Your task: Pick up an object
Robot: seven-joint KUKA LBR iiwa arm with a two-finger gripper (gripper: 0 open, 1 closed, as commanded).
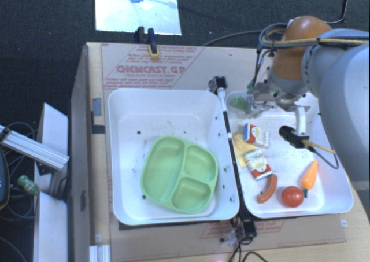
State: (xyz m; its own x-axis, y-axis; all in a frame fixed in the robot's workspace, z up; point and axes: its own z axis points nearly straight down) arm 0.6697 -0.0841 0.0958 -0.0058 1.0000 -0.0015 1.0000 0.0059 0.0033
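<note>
My gripper (253, 106) hangs low over the far left corner of the right bin (338, 194). A pale green, cup-like thing (236, 102) lies just left of it, close to or touching it; I cannot tell which. Nearer the front lie a red and white carton (255, 135), a yellow piece (242, 147) and a second red carton (258, 165). Along the front of the bin are a brown sausage (267, 188), a red tomato (292, 196) and an orange carrot (310, 175).
The left bin (124, 139) holds a green divided plate (180, 174) in its front half. A black ridge (229, 139) runs between the two bins. The grey arm (341, 81) covers the right bin's far right part.
</note>
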